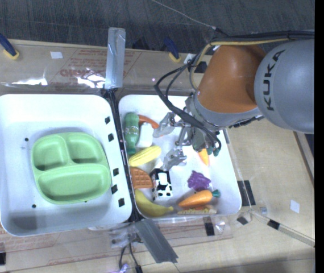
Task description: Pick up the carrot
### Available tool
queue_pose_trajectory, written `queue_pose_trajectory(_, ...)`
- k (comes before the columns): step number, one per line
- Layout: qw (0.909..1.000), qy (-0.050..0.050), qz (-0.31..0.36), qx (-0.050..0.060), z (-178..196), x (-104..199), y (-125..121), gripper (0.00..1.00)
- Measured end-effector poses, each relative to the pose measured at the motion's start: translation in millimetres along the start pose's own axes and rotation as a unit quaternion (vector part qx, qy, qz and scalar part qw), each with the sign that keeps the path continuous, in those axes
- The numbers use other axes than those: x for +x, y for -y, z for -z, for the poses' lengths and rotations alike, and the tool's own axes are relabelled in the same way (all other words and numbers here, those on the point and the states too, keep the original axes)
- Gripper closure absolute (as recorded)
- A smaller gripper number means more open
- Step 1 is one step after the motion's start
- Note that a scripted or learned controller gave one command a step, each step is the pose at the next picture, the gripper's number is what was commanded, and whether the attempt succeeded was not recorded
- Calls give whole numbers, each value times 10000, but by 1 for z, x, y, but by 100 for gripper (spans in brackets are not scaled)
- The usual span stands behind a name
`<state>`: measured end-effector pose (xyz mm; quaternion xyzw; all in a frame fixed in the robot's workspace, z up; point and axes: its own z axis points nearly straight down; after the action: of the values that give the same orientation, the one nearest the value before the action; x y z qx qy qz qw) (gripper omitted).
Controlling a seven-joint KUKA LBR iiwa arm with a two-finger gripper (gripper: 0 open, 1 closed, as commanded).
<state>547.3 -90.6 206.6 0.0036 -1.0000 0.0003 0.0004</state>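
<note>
Below, tapered orange carrot (196, 198), glossy white bin (230, 175)

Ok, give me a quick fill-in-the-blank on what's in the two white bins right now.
1. The green divided plastic plate lies in the ____ bin.
2. The orange toy carrot lies just below the ____ toy grapes.
3. The yellow toy banana lies along the right bin's ____ edge.
4. The gripper hangs over the ____ bin.

Missing words: left; purple; near; right

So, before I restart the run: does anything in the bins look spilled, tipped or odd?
Nothing spilled. The toy food sits jumbled in the right bin, with the carrot lying by its near wall. The green tray lies flat in the left bin.
</note>
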Motion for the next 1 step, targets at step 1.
queue_pose_trajectory(1, 9990, 12, 451, 12, 2, -32, 112, 0)
